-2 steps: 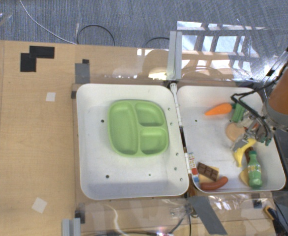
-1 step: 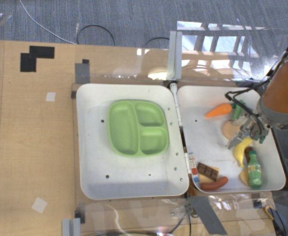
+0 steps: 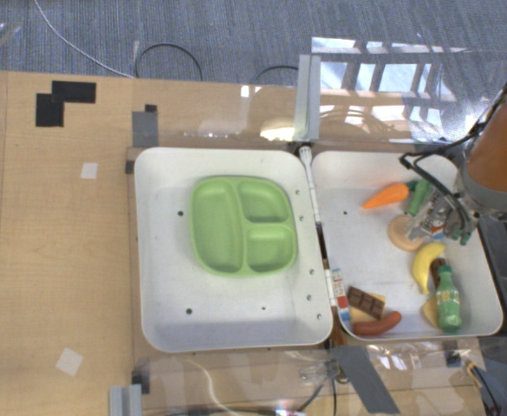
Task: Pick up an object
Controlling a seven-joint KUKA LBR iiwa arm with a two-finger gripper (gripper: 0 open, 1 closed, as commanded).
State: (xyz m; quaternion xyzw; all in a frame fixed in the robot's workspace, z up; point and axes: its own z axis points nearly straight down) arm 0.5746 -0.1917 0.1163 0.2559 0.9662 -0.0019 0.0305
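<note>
One arm works here, and its gripper (image 3: pixel 442 221) hangs low over the upper right part of the right bin (image 3: pixel 348 180), directly above a tan wooden disc (image 3: pixel 402 234) that peeks out on its left side. Whether the pincer is apart or together I cannot tell, since the metal parts blur into one cluster from this slant. The nearest candidates lie close around it: one toy carrot (image 3: pixel 385 197) just to the upper left, its long axis running left-low to right-high, and one yellow banana (image 3: pixel 425 265) just below, curving downward along the bin. Below that stands or lies one green bottle (image 3: pixel 448 299) beside a second yellow piece (image 3: pixel 429 311), perhaps a lemon or banana end. Well apart, at the lower left corner of the same bin, lie one chocolate bar (image 3: pixel 366 301) and one red sausage (image 3: pixel 378 324), touching or nearly so. The left bin (image 3: pixel 158 232) holds one green divided plate (image 3: pixel 242 225). The disc beneath the gripper looks the likeliest target; nothing appears lifted yet.
</note>
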